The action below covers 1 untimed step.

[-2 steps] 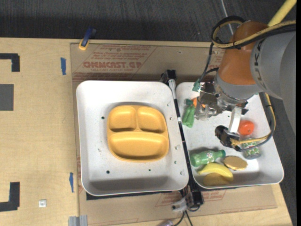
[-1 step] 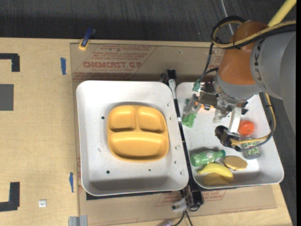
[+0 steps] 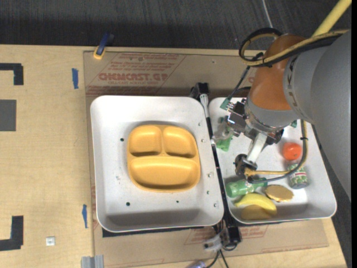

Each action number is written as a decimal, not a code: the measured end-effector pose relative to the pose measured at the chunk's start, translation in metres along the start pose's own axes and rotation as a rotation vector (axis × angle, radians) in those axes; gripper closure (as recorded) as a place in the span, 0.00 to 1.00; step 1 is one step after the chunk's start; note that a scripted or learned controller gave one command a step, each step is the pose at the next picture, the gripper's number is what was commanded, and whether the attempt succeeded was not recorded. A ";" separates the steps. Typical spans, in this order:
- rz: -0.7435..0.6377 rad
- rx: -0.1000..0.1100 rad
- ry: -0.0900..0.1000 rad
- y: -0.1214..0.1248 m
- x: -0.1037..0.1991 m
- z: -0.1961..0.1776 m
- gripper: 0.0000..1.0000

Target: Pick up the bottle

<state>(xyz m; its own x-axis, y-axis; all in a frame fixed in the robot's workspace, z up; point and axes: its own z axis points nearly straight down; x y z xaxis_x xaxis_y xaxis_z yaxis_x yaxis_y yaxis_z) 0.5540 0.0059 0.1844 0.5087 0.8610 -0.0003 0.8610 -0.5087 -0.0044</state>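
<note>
In right bin, front-left corner: green bottle on its side, touching banana, close to wall. Gripper hovers further back; open or closed, can't tell. Risks: wall blocks descent, banana gets pinched too, bottle rolls away.

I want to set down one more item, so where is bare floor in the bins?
Left bin: bare strips between the yellow tray and its left wall, and along its front wall. Right bin: crowded at the front, where green bottle, banana and brown piece lie close together.
</note>
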 end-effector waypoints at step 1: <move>-0.001 0.000 0.000 0.000 0.000 -0.010 1.00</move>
<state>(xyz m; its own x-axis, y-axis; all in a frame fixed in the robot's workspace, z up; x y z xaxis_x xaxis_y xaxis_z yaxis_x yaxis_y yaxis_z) 0.5546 0.0061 0.1944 0.5075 0.8617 -0.0005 0.8617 -0.5075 -0.0041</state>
